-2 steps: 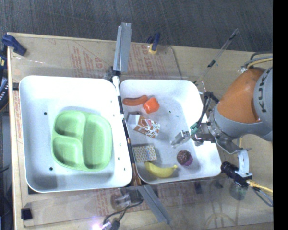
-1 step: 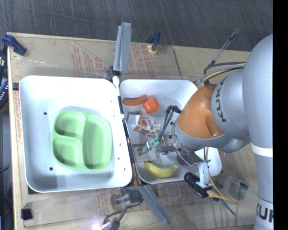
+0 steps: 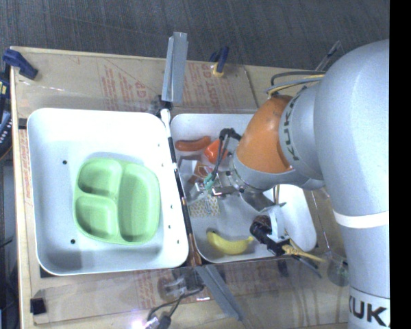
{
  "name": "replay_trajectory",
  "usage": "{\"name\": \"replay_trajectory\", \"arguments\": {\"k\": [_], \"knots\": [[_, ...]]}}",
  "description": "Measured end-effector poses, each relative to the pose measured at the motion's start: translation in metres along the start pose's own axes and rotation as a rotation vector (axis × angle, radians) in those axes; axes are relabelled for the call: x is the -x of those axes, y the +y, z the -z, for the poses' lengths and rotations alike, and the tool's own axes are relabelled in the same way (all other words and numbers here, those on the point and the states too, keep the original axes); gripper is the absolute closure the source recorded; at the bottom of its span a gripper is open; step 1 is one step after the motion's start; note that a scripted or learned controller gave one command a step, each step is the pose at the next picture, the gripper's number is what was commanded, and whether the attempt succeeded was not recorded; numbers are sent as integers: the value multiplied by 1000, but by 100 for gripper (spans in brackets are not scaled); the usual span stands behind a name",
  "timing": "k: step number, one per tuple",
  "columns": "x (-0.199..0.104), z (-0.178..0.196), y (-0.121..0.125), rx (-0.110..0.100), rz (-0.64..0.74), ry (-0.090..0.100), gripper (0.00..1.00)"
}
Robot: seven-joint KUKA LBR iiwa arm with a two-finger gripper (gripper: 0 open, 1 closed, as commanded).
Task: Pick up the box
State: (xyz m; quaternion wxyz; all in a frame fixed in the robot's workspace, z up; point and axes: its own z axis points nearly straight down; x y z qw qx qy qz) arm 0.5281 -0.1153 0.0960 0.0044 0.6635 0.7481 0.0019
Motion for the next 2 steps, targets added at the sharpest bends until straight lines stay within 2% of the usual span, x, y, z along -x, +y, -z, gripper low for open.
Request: {"name": "replay_trajectory", "arguments": {"k": [1,2], "knots": [[8,12,0,5,-6,-14,100],[-69,135,71,-9,126,6,100]]}}
